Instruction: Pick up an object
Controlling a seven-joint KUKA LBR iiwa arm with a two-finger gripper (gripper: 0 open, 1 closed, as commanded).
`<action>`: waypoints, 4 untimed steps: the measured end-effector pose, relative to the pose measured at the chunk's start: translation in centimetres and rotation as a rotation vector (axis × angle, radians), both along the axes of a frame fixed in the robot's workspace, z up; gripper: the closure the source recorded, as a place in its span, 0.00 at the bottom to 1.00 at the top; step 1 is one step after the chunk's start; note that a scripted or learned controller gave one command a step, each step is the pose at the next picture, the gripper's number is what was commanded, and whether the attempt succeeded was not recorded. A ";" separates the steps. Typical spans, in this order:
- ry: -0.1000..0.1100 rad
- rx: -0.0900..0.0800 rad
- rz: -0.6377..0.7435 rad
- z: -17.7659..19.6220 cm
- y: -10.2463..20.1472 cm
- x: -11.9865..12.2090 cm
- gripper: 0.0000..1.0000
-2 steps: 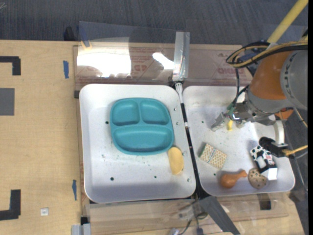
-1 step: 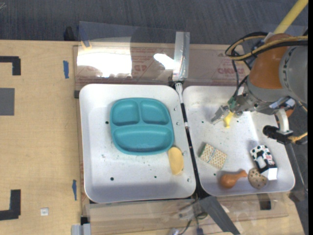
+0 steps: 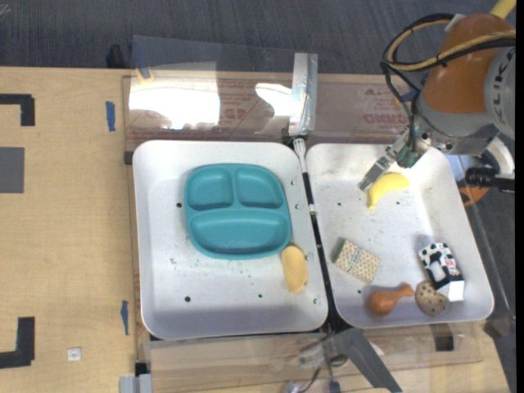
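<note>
My gripper (image 3: 388, 169) hangs over the far middle of the right bin (image 3: 467, 219), open, its fingers (image 3: 372, 175) spread. A yellow banana-shaped toy (image 3: 387, 187) lies just below and in front of them, at the fingertips; whether they touch it I cannot tell. Nothing sits between the fingers. Nearer the front of the right bin lie a patterned square cracker (image 3: 358, 260), an orange-brown drumstick (image 3: 386, 299), a speckled cookie (image 3: 430, 299) and a black-and-white cow toy (image 3: 440, 263).
The left bin (image 3: 155, 244) bears a teal divided plate (image 3: 237, 210) and a yellow oval piece (image 3: 295, 269) by its right wall. A clear plastic screen (image 3: 217, 88) stands behind the bins. The arm's orange band (image 3: 467, 64) looms over the right bin's far corner.
</note>
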State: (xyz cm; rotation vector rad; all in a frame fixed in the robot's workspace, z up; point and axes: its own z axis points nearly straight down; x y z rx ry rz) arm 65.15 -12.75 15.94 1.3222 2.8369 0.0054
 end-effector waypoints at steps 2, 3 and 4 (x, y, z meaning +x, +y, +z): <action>0.005 0.004 -0.125 -7.1 3.1 -11.1 0.00; 0.003 -0.005 0.288 -7.1 -3.4 -14.8 0.00; 0.004 0.002 -0.169 -7.2 -3.4 -17.0 0.00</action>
